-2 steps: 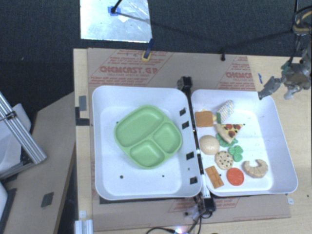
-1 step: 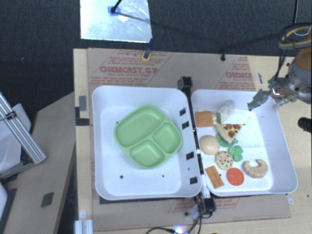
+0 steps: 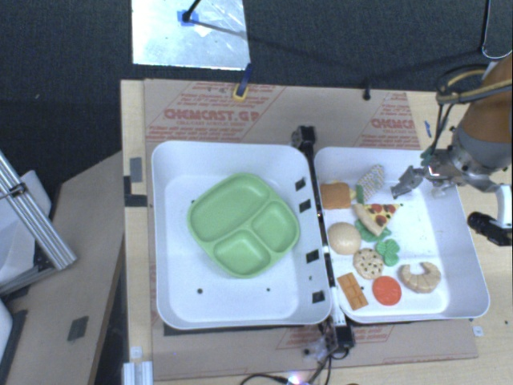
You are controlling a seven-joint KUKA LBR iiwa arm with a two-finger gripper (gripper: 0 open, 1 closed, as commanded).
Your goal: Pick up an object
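So the grey arm with the orange band comes in from the right edge of the frame, and its end effector (image 3: 407,182) hangs over the upper part of the right shallow white bin (image 3: 457,239). There's nothing between the fingers, and I honestly can't tell whether they're spread or closed at this angle, too small and dark.

All the pickable stuff is crowded into the left half of that right bin, probably because it was just dumped there: a speckled grey-green wrapped piece (image 3: 371,178) closest to the end effector, a toy bread roll in tan and orange (image 3: 337,195), a toy pizza slice (image 3: 377,213), a pale round bun-like ball (image 3: 345,237), a green leafy plastic piece (image 3: 388,251), a chocolate chip cookie (image 3: 368,263), a red tomato-like disc (image 3: 386,290), an orange rectangular cracker (image 3: 351,290) and a beige croissant (image 3: 422,276) lower down.

The left white bin (image 3: 172,215) carries a light green divided plastic plate (image 3: 243,224), sitting in the middle at a slant.

My guess: the arm is lining up on the wrapped piece or the pizza slice, since those sit just beside and below it. The pile's tight, so a clean grab looks tricky.
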